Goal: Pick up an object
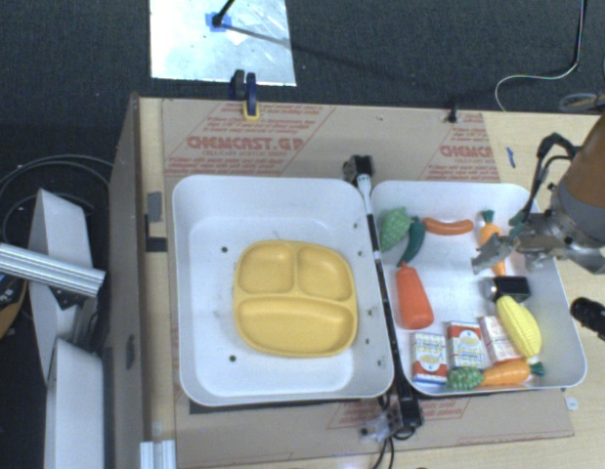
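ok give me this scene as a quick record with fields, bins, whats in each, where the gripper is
left bin: holds a yellow divided plate
right bin: toy food, including a sausage, carrot, corn cob, small cartons
gripper: over the right bin's upper right part, near the sausage
held: nothing seen between the fingers

Both white bins smooth glossy plastic. Yellow divided tray matt plastic. Toy corn and carrot shiny plastic. Worktop printed brown paper sheet. Floor dark rough carpet.
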`<state>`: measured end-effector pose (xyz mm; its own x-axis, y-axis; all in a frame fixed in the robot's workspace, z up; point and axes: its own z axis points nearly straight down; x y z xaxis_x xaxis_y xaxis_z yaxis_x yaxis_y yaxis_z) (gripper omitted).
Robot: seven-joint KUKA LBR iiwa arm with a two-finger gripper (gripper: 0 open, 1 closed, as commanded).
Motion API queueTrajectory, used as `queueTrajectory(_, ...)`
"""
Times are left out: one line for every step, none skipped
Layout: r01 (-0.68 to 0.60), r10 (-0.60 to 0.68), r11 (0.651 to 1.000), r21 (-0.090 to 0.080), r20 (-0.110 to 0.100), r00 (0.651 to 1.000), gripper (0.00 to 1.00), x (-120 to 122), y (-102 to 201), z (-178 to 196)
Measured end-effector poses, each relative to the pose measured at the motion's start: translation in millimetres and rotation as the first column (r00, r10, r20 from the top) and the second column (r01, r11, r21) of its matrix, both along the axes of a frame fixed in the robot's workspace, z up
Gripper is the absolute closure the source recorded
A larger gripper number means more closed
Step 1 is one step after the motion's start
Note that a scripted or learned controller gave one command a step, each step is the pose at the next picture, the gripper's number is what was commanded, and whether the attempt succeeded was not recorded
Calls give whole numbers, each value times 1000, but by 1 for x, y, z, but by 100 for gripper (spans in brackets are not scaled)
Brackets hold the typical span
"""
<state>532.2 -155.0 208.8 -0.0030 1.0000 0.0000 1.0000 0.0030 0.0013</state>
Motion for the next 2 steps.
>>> queueTrajectory(-1,1,1000,1,0,1000,0,90,16,-51)
queueTrajectory(-1,1,1000,1,-1,1000,0,77,70,-112)
